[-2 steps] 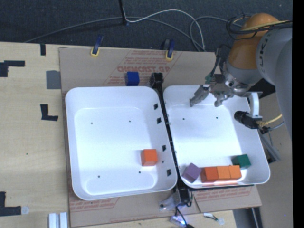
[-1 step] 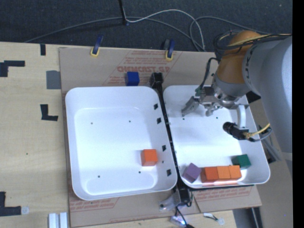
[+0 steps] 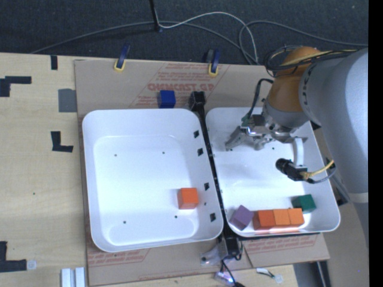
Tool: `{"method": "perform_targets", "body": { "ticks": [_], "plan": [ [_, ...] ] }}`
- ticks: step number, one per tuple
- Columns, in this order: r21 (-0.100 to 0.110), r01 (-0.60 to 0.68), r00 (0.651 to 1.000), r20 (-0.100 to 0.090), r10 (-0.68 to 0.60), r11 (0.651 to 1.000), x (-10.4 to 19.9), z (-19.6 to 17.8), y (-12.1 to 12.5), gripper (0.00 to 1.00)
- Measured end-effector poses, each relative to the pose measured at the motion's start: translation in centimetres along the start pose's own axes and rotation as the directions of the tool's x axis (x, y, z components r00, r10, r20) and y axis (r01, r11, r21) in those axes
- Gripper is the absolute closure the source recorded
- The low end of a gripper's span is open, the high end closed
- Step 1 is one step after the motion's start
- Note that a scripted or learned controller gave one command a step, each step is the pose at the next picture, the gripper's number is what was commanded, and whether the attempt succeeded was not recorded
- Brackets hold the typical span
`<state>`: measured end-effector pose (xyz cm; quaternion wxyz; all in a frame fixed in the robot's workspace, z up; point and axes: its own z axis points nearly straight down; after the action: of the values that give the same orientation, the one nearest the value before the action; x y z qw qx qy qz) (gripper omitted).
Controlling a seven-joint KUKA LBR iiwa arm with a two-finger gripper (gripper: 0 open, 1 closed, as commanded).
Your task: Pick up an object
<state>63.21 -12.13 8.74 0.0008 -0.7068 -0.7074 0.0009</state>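
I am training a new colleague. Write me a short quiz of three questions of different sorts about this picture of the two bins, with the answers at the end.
1. True or false: the orange cube lies in the left bin.
2. Multiple choice: which block lies next to the purple block in the right bin? A) the green block B) the long orange block C) the blue block
3. Fill in: the hand hangs over the ____ bin.

Key: 1 true; 2 B; 3 right.
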Motion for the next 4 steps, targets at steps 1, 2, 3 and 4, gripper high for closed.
{"method": "perform_targets", "body": {
  "ticks": [1, 2, 3, 4],
  "plan": [
    [-0.002, 0.001, 1.0, 0.0, -0.001, 1.0, 0.0, -1.1, 0.1, 1.0],
    [-0.004, 0.0, 1.0, 0.0, 0.0, 1.0, 0.7, -6.3, -0.7, 1.0],
    [-0.007, 0.0, 1.0, 0.0, 0.0, 1.0, 0.9, -12.4, 0.0, 1.0],
    [-0.005, -0.001, 1.0, 0.0, 0.001, 1.0, 0.9, -15.6, 0.0, 1.0]
  ]
}}
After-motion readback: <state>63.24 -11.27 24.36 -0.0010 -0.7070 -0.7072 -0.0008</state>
